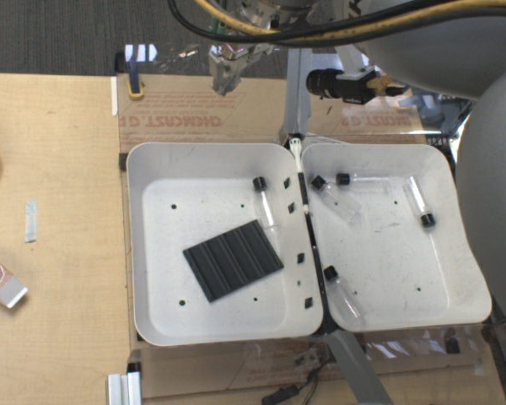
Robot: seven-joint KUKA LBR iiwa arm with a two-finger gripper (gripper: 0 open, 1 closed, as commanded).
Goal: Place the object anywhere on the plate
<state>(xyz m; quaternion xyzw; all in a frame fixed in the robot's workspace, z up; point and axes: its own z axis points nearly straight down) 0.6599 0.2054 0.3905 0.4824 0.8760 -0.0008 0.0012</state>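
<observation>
The big grey arm [455, 49] hangs high behind the bins. Its gripper [226, 74] points down, above the left bin [152, 226], holding nothing; whether it's open, I cannot tell.

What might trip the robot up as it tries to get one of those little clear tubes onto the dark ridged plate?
1. The tubes are clear and thin, nearly vanishing against the white right bin, so a grab may well miss.
2. One tube lies tight against the wall by the divider, leaving the fingers little room.
3. The ridged plate sits askew in the left bin; a round tube set there may roll off.
The gripper hangs above the bins' far edge.
</observation>
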